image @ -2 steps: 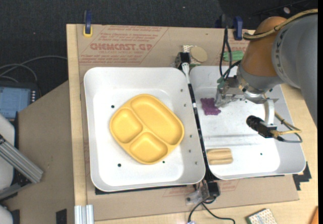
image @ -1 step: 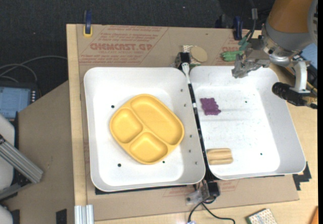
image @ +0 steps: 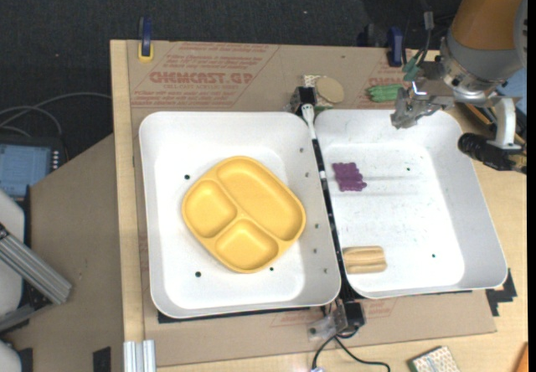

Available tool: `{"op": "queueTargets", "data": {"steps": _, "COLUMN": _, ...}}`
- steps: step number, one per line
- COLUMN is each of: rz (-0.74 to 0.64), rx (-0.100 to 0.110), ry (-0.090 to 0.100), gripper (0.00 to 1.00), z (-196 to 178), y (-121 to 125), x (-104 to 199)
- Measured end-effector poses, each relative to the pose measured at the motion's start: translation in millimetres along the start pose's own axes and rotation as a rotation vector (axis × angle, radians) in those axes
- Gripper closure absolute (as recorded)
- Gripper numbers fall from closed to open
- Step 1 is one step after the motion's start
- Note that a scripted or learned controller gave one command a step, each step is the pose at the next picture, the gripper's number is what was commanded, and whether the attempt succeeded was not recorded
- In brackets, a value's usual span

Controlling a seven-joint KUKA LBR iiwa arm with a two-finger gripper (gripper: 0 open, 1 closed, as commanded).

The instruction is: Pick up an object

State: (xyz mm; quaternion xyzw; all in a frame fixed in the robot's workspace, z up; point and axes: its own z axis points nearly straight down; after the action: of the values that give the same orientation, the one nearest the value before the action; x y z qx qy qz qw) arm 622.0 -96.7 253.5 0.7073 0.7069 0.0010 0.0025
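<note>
A purple lumpy object [image: 348,177] lies in the right bin [image: 469,219], near its left wall. A tan, bread-like block [image: 363,259] rests near the same bin's front left corner. My gripper [image: 408,113] hangs over the back edge of the right bin, well behind and to the right of the purple object. Nothing shows between its fingers. The grey arm with its orange band [image: 494,6] reaches in from the upper right.
The left bin [image: 159,194] holds a yellow three-compartment plate [image: 241,213]. A green item [image: 383,94] and a round tan disc [image: 331,90] lie on the cardboard behind the bins. A black clamp [image: 303,99] sits where the bins meet.
</note>
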Motion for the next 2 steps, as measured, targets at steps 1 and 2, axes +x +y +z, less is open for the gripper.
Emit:
{"op": "queueTargets", "data": {"steps": 1, "rz": 0.0, "rx": 0.009, "ry": 0.002, "gripper": 1.0, "z": 172.0, "y": 20.4, "x": -20.0}}
{"op": "queueTargets", "data": {"steps": 2, "rz": -0.001, "rx": 0.004, "ry": 0.001, "gripper": 0.0, "z": 165.5, "y": 20.9, "x": -19.6}}
